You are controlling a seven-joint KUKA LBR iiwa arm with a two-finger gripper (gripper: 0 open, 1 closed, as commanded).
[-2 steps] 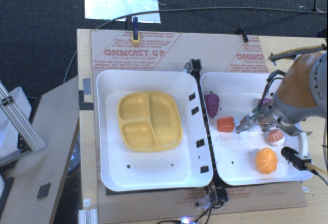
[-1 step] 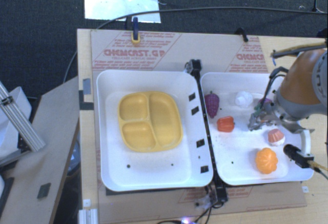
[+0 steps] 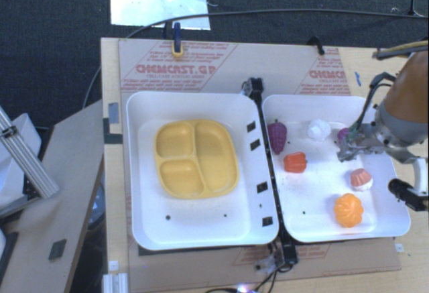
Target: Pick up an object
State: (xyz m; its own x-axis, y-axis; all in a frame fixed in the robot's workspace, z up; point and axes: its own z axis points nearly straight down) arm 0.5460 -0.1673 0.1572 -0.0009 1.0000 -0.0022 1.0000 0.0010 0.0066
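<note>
Take the red pepper toy (image 3: pixel 295 162) in the right bin (image 3: pixel 315 231) as your landmark. Nearest you, below and to the right of it, lies the orange pumpkin-like toy (image 3: pixel 348 210), well apart from it. A little farther back, to the right of the pepper, sits a small pink and white piece (image 3: pixel 361 179).

The gripper (image 3: pixel 348 149) hangs low over the bin, up and to the right of the pepper, just above the pink and white piece. You cannot tell from this view whether its fingers are apart or together, and nothing shows between them. A purple scrap (image 3: pixel 343 133) peeks out just beside the gripper body.

Farther back, the white crumpled object (image 3: pixel 319 129) lies above and right of the pepper, and the dark purple toy (image 3: pixel 277 135) lies above and left of it, near the bin's dividing edge. Far left of the pepper, the yellow divided plate (image 3: pixel 196 156) rests in the left bin (image 3: pixel 147 218).

By my reading, no pick is made yet: every object lies on the bin floor, so closing and lifting are all left to do.
</note>
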